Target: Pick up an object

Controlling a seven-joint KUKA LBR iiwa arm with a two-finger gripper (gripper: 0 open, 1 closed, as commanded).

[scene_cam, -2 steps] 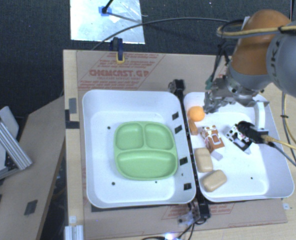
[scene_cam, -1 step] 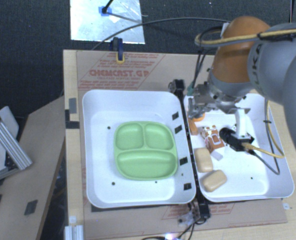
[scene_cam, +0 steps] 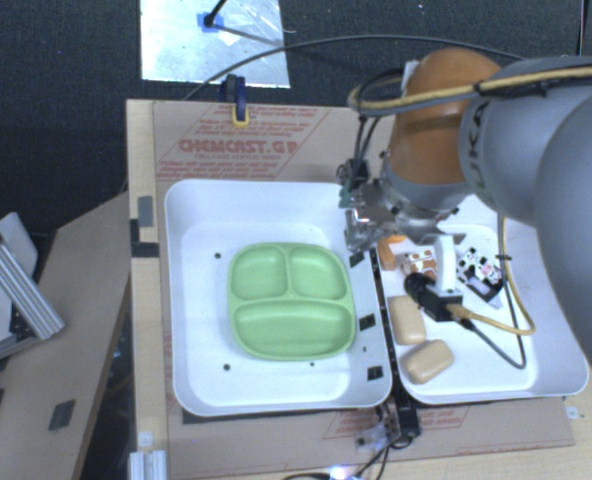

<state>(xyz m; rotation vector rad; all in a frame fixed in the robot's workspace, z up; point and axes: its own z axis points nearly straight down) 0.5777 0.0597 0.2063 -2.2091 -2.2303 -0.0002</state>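
Orange block (scene_cam: 416, 261) just beside jaws (scene_cam: 359, 240)

A grey KUKA arm with an orange band (scene_cam: 441, 118) reaches in from the right over two shallow white bins, its gripper (scene_cam: 361, 230) low above the rim where the bins meet. A green divided plate (scene_cam: 291, 300) lies in the left bin (scene_cam: 191, 298). In the right bin (scene_cam: 546, 368) sit two tan blocks (scene_cam: 426, 360), a small orange-and-white item (scene_cam: 416, 261) and a black-and-white object (scene_cam: 476, 268), with a cable looping across the bin floor.
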